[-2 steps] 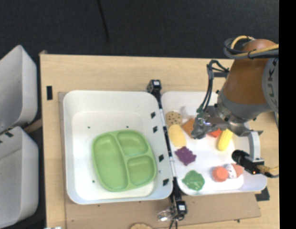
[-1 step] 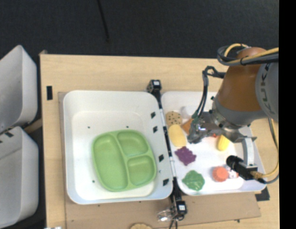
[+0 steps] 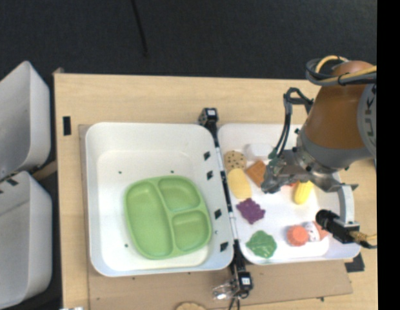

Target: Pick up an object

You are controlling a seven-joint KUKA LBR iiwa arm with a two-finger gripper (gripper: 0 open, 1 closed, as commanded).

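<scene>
Fingers: the gripper [image 3: 272, 181] hangs low over the right bin [image 3: 285, 252], its dark tips down among the toys; whether the fingers are open or closed cannot be told, and nothing shows plainly between them
Nearest things: an orange-brown wedge [image 3: 256, 171] lies just left of the tips, touching or almost touching them; a small yellow piece [image 3: 302, 192] lies just to their right
Further in the same bin: a pale yellow lump [image 3: 239, 183] sits left of the wedge; a tan speckled cookie [image 3: 234, 159] lies above that lump, near the bin's inner wall; a purple piece [image 3: 250, 210] lies below the lump; a green leafy piece [image 3: 261, 244] sits near the front edge; an orange-and-white toy [image 3: 300, 235] lies to its right
Arm: the grey wrist and orange band [image 3: 339, 115] rise above the gripper, coming in from the right; dark cables run down beside it
Left bin [image 3: 97, 173]: holds a green divided plate [image 3: 166, 217] with three compartments, lying flat toward the front
Desk [image 3: 135, 99]: light wood, both bins side by side on it, their inner walls touching
</scene>
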